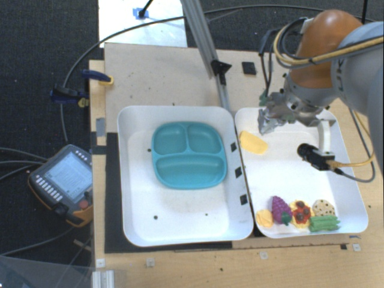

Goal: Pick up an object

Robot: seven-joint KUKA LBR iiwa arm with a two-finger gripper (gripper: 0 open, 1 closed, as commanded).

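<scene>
in the camera view the jaws [264, 125] hung at the 12 o'clock end of the right bin [354, 179], just beside a yellow toy piece [254, 143] lying at their 6 o'clock; whether they were apart or together i cannot tell. a row of toy foods [298, 213] sat along that bin's 6 o'clock wall, and a teal divided plate [189, 156] lay in the left bin [135, 179].

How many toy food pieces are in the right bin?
6. A yellow toy piece lies near the hand; purple grapes, small yellow piece, pizza, cookie and green beans line the front edge.
</scene>
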